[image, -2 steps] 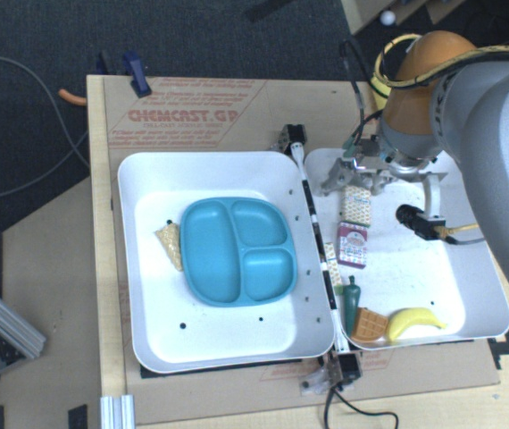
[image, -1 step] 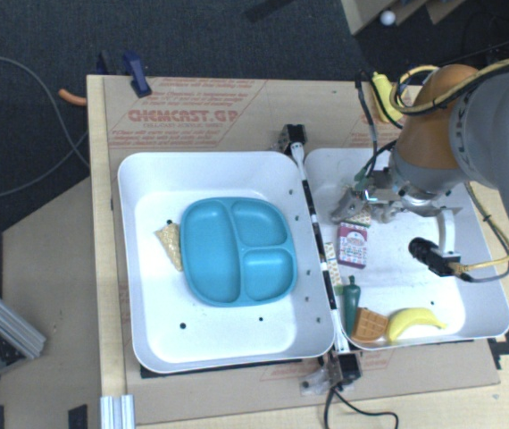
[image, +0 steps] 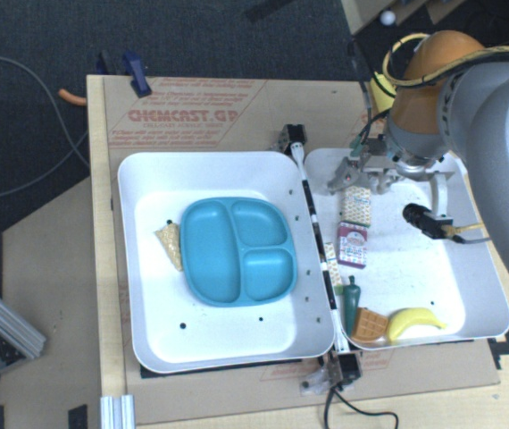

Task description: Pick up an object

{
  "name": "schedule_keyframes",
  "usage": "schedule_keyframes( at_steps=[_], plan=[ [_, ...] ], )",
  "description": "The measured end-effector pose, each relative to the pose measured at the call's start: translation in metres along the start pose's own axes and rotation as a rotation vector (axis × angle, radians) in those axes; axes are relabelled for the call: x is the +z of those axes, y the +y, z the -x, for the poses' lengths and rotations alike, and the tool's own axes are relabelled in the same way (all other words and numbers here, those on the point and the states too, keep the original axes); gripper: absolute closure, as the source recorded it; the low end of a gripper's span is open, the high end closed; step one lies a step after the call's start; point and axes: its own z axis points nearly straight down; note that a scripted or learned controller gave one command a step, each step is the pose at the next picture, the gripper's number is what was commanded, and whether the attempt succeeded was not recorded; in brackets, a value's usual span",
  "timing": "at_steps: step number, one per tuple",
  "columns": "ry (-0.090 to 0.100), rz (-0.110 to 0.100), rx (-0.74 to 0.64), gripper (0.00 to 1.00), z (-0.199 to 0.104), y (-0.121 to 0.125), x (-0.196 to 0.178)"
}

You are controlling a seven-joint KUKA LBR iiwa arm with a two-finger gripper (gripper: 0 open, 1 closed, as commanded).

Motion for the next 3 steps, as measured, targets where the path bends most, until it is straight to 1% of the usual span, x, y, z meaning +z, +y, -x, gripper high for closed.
schedule_keyframes(
  at_steps=[1,2,3],
  plan=[
    [0.001,-0.001,0.000,0.00,-0.010,0.001,0.000],
    [0.000,-0.003,0.002,0.00,0.016,-0.024,0.000],
    [0.000,0.001,0.000,0.00,-0.001,-0.005,0.000]
  ],
)
